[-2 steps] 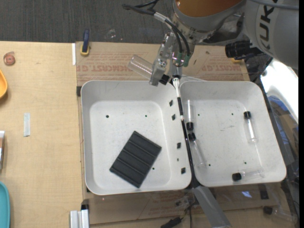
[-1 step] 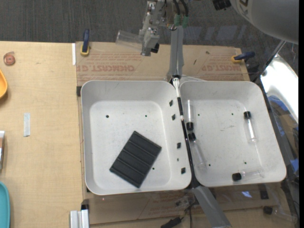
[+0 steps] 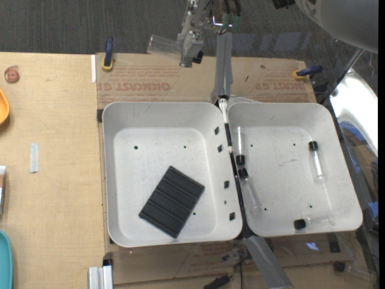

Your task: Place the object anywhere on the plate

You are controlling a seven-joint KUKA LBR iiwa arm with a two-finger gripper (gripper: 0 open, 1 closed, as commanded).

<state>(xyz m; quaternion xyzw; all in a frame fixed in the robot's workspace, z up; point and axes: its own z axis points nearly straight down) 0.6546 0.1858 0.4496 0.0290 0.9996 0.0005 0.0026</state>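
1. Biggest thing on my feed was the worktop (image 3: 48, 161), tan wood on the left with brown cardboard under the bins.
2. The left bin (image 3: 120, 116) and the right bin (image 3: 325, 116) sat side by side, rims touching down the middle.
3. The arm (image 3: 343, 5) hung over the top right corner, well above the bins.
4. The dark ribbed plate (image 3: 172, 201) lay flat and skewed in the lower half of the left bin.
5. The gripper (image 3: 191, 41) hovered beyond the far edge of the bins, over the cardboard. Honestly I couldn't tell whether the fingers were spread or clenched, and I saw nothing between them.
6. The clear tubes with black caps were all in the right bin: one (image 3: 315, 160) near the right wall, one (image 3: 239, 144) along the left wall, one (image 3: 313, 223) by the front wall.
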